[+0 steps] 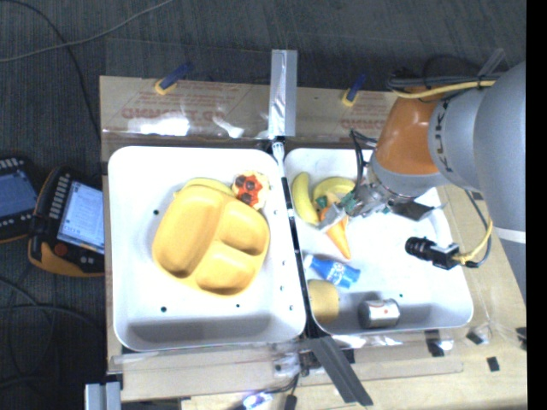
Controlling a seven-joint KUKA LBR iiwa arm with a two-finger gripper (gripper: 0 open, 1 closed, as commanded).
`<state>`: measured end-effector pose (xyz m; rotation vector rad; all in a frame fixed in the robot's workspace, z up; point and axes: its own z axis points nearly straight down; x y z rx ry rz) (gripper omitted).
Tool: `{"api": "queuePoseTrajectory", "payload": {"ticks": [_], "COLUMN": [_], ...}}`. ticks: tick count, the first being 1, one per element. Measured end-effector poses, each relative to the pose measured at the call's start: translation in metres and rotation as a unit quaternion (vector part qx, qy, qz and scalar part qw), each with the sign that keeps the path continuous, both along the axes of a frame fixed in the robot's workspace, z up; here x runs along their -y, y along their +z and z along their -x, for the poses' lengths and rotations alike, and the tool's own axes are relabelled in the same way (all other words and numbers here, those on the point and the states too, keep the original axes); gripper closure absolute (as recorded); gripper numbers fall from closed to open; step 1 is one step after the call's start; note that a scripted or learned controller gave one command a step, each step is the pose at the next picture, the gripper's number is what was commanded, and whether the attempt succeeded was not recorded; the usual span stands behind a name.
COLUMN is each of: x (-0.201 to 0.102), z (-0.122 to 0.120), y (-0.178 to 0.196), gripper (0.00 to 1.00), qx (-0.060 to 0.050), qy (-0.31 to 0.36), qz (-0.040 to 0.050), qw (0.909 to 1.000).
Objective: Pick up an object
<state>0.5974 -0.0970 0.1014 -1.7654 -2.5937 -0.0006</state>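
My gripper (349, 205) reaches down into the right bin (444, 272) from the right, below the orange wrist band. It sits at the upper left of that bin, right over the wide end of an orange carrot-shaped toy (340, 237) and beside a yellow banana (301, 196). A second yellow piece with a green part (332, 191) lies just behind the gripper, partly hidden by it. Whether anything is held cannot be made out.
Near the right bin's front lie a blue packet (333, 271), a brown round fruit (323, 297) and a silver can (379, 312). The left bin (137, 306) holds a large yellow divided dish (212, 237) and a small red-orange toy (249, 186). A black cable end (432, 251) hangs right of the gripper.
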Motion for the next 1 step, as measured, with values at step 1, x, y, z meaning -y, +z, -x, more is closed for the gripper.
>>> {"api": "queuePoseTrajectory", "payload": {"ticks": [1], "x": [-0.0539], "z": [-0.0499], "y": [0.0795], "gripper": [1.00], "qx": [-0.002], "qy": [-0.060], "qz": [0.0033], "qw": [0.9982]}}
